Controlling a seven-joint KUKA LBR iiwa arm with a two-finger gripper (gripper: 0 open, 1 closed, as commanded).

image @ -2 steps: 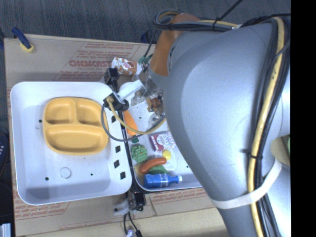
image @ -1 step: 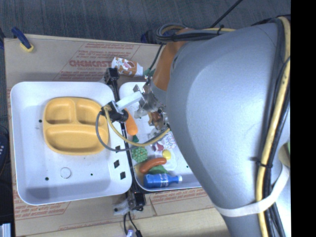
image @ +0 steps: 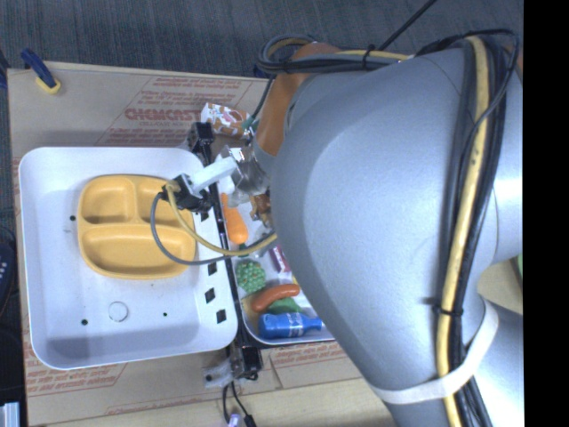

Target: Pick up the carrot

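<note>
Carrot (image: 236,223) lay in the right-hand bin (image: 252,327), close against the wall it shares with the left bin (image: 53,265), long axis roughly along that divider; only its orange body showed between the rim and the arm. Arm (image: 391,212) reached in from the right and covered most of the right bin, so the rest of its contents were seen only along the near strip: a green bumpy item (image: 252,277), an orange-red sausage-shaped piece (image: 274,295), a green piece (image: 286,307) and a blue bottle (image: 289,326), packed close together below the carrot. End effector (image: 252,194) sat just above the carrot's upper end, near it, likely lined up for a descent; whether it was open or closed I could not tell, the wrist body hiding it. No contact with the carrot could be confirmed, so I counted it as not grasped. Yellow divided tray (image: 133,225) rested in the left bin, well apart from the target. A looped cable (image: 164,238) from the wrist draped over the divider onto that tray's edge. Judgement: the carrot's position tight to the wall leaves little room on that side and could spoil the grasp.
</note>
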